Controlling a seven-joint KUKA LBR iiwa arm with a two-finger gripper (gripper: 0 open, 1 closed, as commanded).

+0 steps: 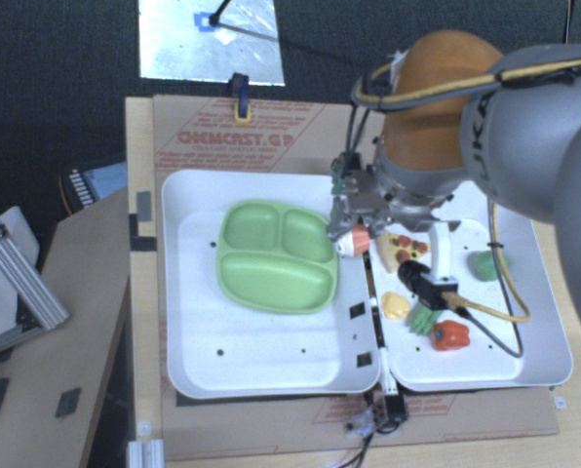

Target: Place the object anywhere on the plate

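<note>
My claw (354,224) sits just right of the green three-compartment plastic plate (276,257), w/ a small orange-and-white object (353,243) at its tip; can't tell if gripped. Risk: weak hold, drops beside the plate rim.

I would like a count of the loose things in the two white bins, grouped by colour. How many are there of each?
Green: 3, the divided plate, a round piece, a leafy piece
Red: 1, the pepper
Yellow: 1, the small piece
Orange and white: 1, the piece under the gripper
Yellow with red spots: 1, the flat piece
Total: 7
</note>
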